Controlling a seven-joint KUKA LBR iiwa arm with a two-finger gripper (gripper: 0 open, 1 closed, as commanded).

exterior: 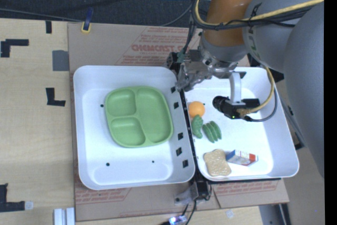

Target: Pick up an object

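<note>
Four objects in right bin (pixel 274 163) | step: approach, nothing grasped | jaws state: cannot tell | next: descend onto orange fruit (pixel 196 109)

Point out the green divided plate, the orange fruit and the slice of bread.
green divided plate (pixel 139 116): camera view, on the ridge where its three compartments meet.
orange fruit (pixel 196 109): camera view, middle of its round top.
slice of bread (pixel 217 163): camera view, middle of its upper face.
</note>
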